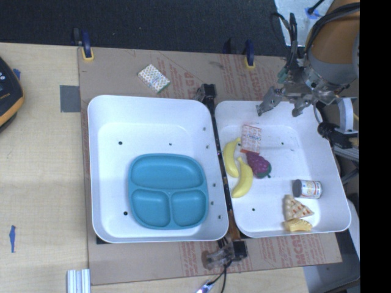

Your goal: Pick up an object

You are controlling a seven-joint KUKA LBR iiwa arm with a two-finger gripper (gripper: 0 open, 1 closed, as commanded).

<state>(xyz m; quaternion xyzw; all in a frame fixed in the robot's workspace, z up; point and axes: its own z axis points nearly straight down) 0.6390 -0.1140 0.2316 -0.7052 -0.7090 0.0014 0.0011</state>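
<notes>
The right bin holds several objects. Two yellow bananas lie at its left wall, with a purple bunch of grapes beside them. A small white packet rests just above the grapes. A little can lies on its side near the right wall. A pizza slice and a small yellow piece sit at the bin's front. My gripper hangs over the far rim of the right bin, fingers spread open, nothing between them.
The left bin contains a blue three-part plate. A small patterned packet lies on the cardboard behind the left bin. Clamps hold the bins at the middle seam, front and back. A yellow and black device sits at the far left.
</notes>
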